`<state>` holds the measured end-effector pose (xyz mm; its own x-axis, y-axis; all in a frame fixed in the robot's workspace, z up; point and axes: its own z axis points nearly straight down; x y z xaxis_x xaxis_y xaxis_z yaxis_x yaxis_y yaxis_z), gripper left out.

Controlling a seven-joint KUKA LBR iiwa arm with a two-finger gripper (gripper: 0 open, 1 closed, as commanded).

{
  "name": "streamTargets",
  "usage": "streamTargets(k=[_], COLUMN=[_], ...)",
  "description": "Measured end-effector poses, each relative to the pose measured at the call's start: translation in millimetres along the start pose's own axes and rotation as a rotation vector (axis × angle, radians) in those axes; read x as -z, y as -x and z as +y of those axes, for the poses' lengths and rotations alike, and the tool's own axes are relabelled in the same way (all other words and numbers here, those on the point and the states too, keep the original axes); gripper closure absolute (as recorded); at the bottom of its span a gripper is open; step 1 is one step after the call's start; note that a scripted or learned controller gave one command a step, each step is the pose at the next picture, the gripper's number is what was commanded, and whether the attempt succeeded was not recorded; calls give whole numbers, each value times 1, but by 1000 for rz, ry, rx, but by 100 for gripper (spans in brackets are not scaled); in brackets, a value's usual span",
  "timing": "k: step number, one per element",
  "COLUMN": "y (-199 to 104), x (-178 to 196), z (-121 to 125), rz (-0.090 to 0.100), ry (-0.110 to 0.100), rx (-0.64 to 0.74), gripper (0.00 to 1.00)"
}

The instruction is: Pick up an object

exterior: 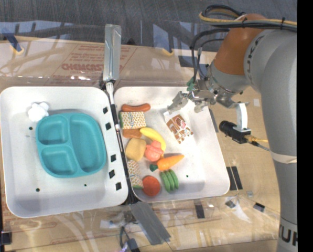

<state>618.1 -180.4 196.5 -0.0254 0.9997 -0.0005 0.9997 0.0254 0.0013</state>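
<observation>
My gripper [186, 104] hangs over the upper right part of the right bin [211, 156], fingers spread and nothing between them. Just below and left of it lies a brown and white patterned toy [179, 128], apart from the fingers. Further left in the same bin sits a cluster of toy food: a sausage [136, 108], a checked cracker packet [132, 120], a banana [152, 136], a tan lump [136, 149], a pink fruit [153, 151], a carrot [169, 161], green pods [170, 180] and a red tomato [151, 185].
The left bin [14, 188] holds a teal divided plate [69, 143] and a small white thing [39, 111] at its upper left. The grey arm [271, 77] covers the bench to the right. A bare strip of bin floor runs along the right bin's right side.
</observation>
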Motion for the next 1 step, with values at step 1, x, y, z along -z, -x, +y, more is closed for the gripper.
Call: streamTargets(k=[1], y=[4], x=[-90], z=[-1], rz=[-3], ry=[4], rx=[211], gripper=[0])
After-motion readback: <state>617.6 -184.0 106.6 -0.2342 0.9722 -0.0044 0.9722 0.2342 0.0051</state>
